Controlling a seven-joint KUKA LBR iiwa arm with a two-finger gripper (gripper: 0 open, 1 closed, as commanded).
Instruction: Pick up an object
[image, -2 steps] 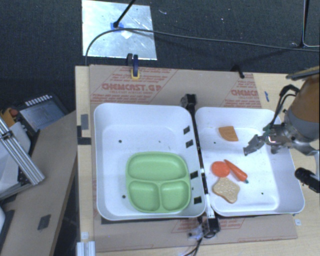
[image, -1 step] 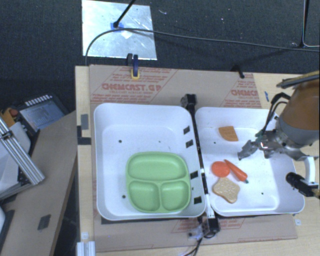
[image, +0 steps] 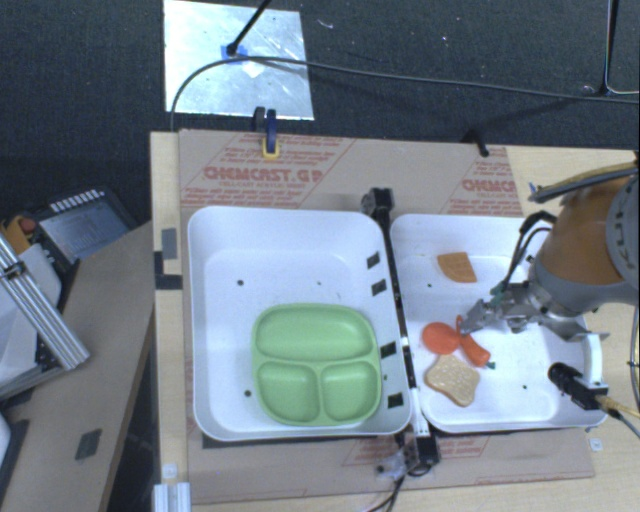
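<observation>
**Pincer low over right bin, beside orange item; grip state not readable**

Nearest the camera, at the near edge of the table (image: 300, 160), a bundle of dark cable ends sits below the seam between the two bins.

Left bin (image: 215, 300): white, shallow. It contains one green divided plate (image: 315, 360) with three compartments, lying flat in the near half, toward the right wall.

Right bin (image: 530, 400): white, shallow. It contains three items. A tan cracker-like square (image: 457, 267) lies in the far part, well apart from the others. An orange-red item (image: 450, 340), rounded on the left and tapering right, lies near the middle. A pale bread-like piece (image: 452, 380) lies just near of it, touching or almost touching.

The arm (image: 590, 250), grey with an orange band, enters from the right. The pincer (image: 480, 316) is low over the right bin, its tip just beside the far-right end of the orange-red item. Whether it touches the item cannot be told. How far the pincer is open cannot be told, and nothing is seen held in it.

Far of the bins, a yellow-and-dark clamp (image: 268, 135) sits on the table's far edge.
</observation>
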